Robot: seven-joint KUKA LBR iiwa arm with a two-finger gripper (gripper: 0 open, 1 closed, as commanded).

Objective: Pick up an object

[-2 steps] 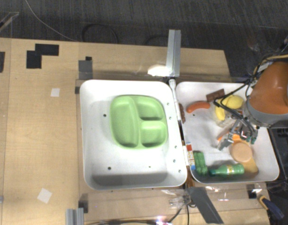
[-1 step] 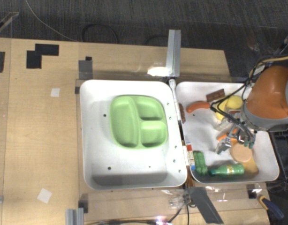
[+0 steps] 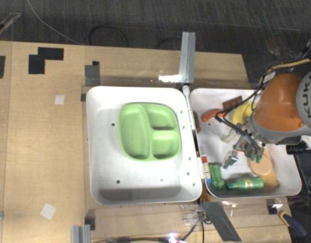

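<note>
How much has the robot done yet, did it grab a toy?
Done: the arm's gripper is down inside the right bin, above the green bottle. In hand: nothing visible between the jaws. Left: grabbing and lifting something. The green tray sits in the left bin.

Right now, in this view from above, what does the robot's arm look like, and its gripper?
The arm enters from the right, over the right bin. Its body is grey, with a broad rounded orange band above the wrist and dark letters on the grey casing near the frame edge. Thin black and yellow cables loop around the band. The gripper is small, of grey metal, with wires running to it.
</note>
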